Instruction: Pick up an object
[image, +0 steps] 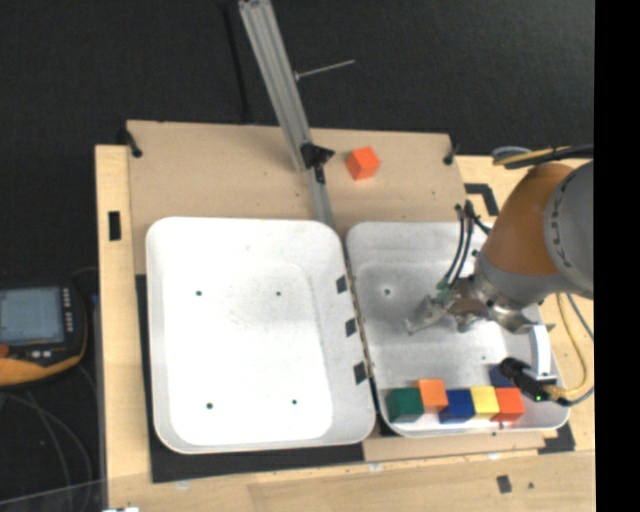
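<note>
A wooden bench holds two shallow white bins side by side. A metal post (285, 95) slants up from the far edge between them, and a lone orange cube (362, 163) sits on the bench beyond the right bin (385, 255). A handheld control unit (35, 330) lies off to the left of the left bin (245, 335). The arm reaches in from the right, its gripper (428, 315) low over the middle of the right bin; whether it is open cannot be told. A row of blocks (455, 400), green, orange, blue, yellow and orange, lines that bin's near edge, apart from the gripper.
</note>
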